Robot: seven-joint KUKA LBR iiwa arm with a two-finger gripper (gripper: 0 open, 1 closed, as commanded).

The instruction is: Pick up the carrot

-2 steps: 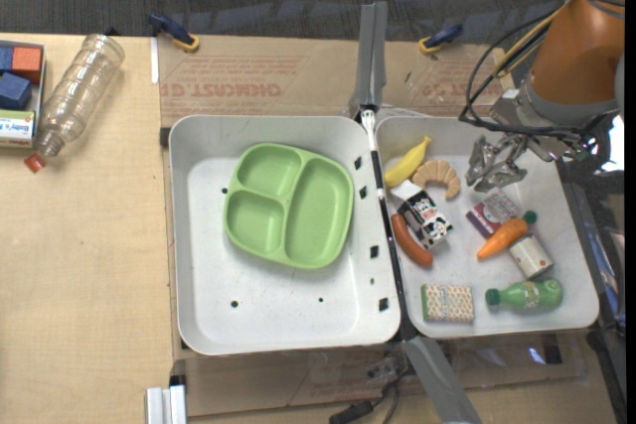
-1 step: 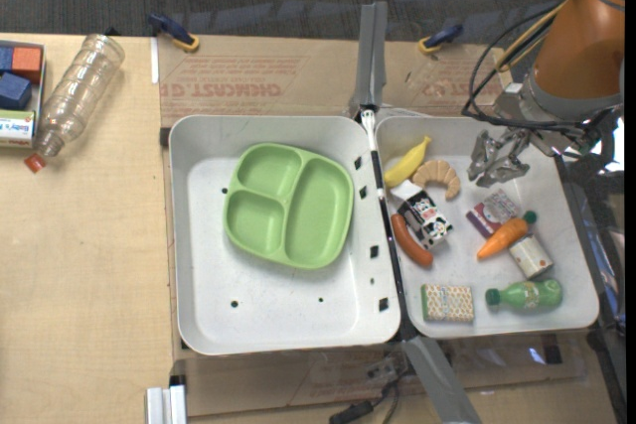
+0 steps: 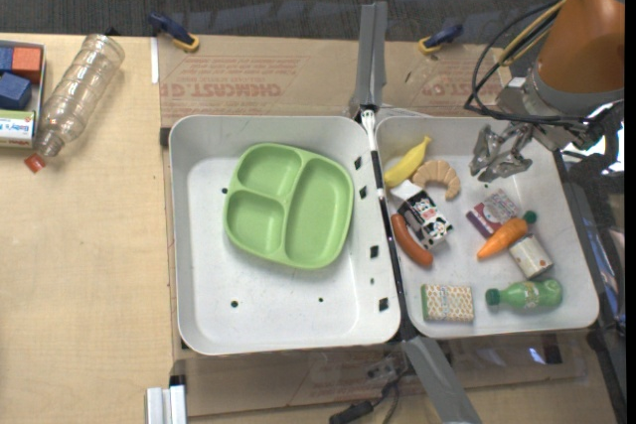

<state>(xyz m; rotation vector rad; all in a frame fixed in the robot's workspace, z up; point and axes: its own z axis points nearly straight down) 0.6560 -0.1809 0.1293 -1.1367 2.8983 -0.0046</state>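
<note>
The little orange carrot with a green top (image 3: pixel 504 234) has not been picked up yet — it lies flat on the floor of the right white bin (image 3: pixel 581 313). It sits just beside a small purple and white packet (image 3: pixel 494 210) and a small white carton (image 3: pixel 531 257), so it is a bit crowded.

The metal 2-finger gripper (image 3: pixel 497 154) on the grey and orange arm hangs over the back of that same bin, up past the carrot and apart from it. There is nothing between its fingers. The tips look close together, not spread wide, though they are small and hard to see.

So the job has hardly begun. I think the gripper must go over to the carrot, go down, close on it and lift.

The round green plastic plate with 3 parts (image 3: pixel 289 205) sits in the left white bin (image 3: pixel 199 243) — it is not part of this job.
</note>
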